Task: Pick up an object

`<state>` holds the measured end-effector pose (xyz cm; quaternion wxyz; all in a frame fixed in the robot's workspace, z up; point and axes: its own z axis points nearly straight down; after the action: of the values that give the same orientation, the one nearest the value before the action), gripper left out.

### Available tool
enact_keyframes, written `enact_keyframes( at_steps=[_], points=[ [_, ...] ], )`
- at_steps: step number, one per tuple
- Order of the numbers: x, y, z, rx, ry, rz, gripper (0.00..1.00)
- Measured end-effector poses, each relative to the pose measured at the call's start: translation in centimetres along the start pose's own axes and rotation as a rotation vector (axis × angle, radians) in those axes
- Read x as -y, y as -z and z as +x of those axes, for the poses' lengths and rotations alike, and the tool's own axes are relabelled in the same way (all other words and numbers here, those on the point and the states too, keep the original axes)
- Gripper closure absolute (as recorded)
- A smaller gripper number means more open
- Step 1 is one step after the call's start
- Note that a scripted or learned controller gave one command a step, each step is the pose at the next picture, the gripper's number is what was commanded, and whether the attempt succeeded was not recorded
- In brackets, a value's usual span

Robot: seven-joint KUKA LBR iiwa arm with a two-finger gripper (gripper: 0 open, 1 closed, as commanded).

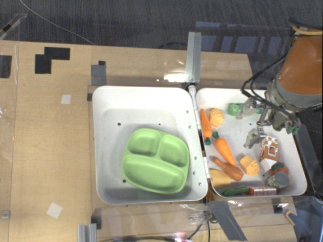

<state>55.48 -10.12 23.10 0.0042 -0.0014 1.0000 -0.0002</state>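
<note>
the pincer [254, 136] hangs released over the right bin [301, 185], near a carrot [225, 150].

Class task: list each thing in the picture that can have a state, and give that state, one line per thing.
Green divided plate: upright, compartments bare, in the left bin.
Carrot: lying flat in the right bin.
Corn piece: lying beside a second carrot.
Gripper: low over the right bin.

Lighting: even, fairly bright, from overhead. Glare: white hotspot on the bench [176, 77] just behind the left bin [108, 102]; faint sheen along the clear panel at left. Shadows: soft, beneath the green tray [156, 160]. Focus: slightly soft overall, coarse grain; small items in the right bin [298, 180] blur together.
</note>
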Motion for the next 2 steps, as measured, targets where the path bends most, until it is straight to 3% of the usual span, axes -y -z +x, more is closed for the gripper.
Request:
enact_keyframes(
  at_steps=[1, 2],
  points=[
    [-1.8, -13.4, -0.2, 0.001, -0.152, 0.000, 0.00],
    [-2.0, -12.2, -0.5, 0.009, -0.146, 0.000, 1.00]
  ],
)
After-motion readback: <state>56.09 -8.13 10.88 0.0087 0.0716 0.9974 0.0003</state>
